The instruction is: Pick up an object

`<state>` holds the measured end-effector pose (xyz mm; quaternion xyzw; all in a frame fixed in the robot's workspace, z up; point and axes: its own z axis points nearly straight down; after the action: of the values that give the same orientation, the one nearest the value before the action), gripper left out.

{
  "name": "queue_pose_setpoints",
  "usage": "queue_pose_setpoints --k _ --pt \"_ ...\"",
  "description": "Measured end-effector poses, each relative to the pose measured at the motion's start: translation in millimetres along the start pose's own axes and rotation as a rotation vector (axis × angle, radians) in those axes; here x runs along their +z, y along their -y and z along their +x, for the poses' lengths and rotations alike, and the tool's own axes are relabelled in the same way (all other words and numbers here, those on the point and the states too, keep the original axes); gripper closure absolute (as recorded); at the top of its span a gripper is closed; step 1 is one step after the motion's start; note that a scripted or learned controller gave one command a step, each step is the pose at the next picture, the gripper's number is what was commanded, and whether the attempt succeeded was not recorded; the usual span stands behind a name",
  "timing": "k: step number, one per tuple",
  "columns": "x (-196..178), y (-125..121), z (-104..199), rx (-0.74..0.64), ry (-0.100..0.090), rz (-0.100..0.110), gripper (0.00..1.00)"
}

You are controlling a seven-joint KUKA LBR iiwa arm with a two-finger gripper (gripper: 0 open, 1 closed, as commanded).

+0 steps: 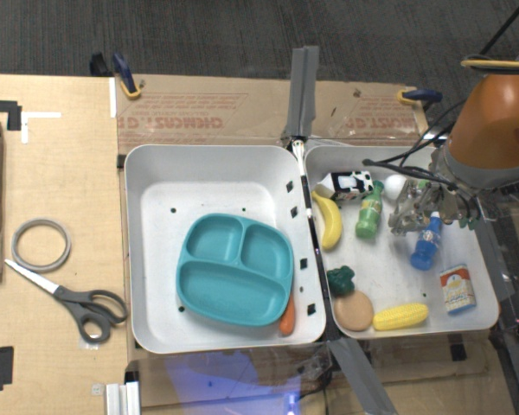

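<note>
At the far left of the bench a roll of tape (41, 244) is seen lying flat, with a pair of scissors (73, 301) just beside it at about five o'clock; both are judged to be leftovers of bench setup, well apart from the work. The left bin (156, 173) is taken up largely by a teal divided plate (235, 269), laid flat towards the bin's six o'clock side, and a carrot (287, 319) is wedged between the plate's rim and the bin wall at about four o'clock of the plate, probably because it rolled there. The right bin (480, 320) carries the loose things from which one is to be picked: a banana (329, 220) lies along the left wall, a black-and-white cow toy (350, 183) sits at twelve o'clock of it, and a green bottle (368, 215) lies just beside the banana at three o'clock. Along the six o'clock edge a piece of broccoli (340, 277), a tan round piece (355, 311) and a corn cob (400, 316) are gathered. A blue bottle (426, 244) and a small carton (457, 289) lie further right. The gripper (413, 212) is poised at about eleven o'clock of the blue bottle, close above it, which suggests that bottle is the intended pick; whether the tool is spread or closed cannot be told, and nothing is seen grasped.
</note>
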<state>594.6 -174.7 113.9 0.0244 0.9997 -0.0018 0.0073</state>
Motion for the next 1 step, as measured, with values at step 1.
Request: queue_pose_setpoints --k 1 --pt "0.0 -0.3 0.0 0.0 0.0 0.0 0.0"
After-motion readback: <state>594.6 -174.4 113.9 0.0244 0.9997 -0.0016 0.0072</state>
